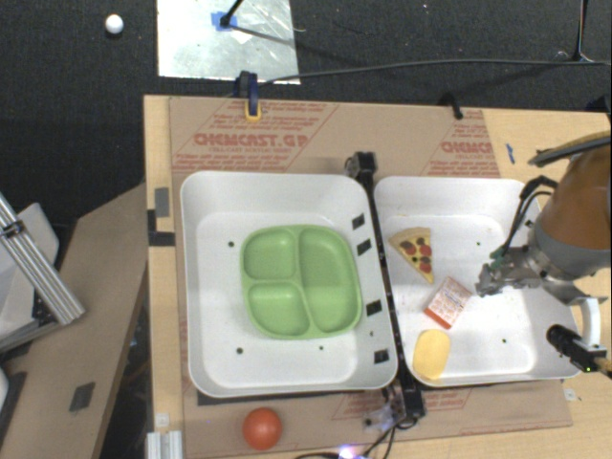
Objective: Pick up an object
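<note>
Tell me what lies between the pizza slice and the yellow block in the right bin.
In the camera view, a small red and white packet lies between the pizza slice and the yellow block, slightly toward the arm's side.

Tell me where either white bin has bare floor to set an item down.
Left bin: bare strips around the green four-section plate, widest along the back wall. Right bin: bare behind the pizza-slice toy. Crowded at its front, around the red-and-white packet, yellow block and gripper.

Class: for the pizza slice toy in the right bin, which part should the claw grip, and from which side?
Grip the pizza slice across its narrower lower half, coming straight down from above. It lies flat, crust toward the far wall, tip toward the red-and-white packet, so its tapering straight edges probably suit the fingers best.
</note>
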Available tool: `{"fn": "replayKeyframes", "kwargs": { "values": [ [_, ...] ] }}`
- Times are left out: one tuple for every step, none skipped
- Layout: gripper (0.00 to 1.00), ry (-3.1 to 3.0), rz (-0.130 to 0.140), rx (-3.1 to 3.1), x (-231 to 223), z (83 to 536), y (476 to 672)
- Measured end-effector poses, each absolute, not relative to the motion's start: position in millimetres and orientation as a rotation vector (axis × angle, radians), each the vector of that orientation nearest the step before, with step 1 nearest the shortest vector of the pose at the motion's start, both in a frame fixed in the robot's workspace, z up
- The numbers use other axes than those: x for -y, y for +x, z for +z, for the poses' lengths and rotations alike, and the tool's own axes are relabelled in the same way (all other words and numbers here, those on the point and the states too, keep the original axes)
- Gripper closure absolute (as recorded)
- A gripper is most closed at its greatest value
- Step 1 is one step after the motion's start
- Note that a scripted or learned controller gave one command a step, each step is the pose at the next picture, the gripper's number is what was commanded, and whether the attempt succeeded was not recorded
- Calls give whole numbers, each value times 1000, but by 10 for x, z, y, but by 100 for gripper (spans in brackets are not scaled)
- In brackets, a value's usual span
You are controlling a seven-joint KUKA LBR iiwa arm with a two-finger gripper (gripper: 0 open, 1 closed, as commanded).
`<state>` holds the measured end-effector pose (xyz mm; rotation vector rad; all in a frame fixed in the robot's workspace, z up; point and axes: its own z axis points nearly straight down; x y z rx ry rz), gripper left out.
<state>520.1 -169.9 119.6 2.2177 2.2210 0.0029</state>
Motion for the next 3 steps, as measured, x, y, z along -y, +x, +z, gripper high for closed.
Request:
{"fn": "replayKeyframes", "kwargs": {
  "values": [
    [100, 2214, 4, -2221, 1721, 1637, 5177],
    [100, 2212, 5, -2220, 1819, 2156, 5242],
    [100, 2214, 3, -2223, 1821, 2268, 5253]
  ]
}}
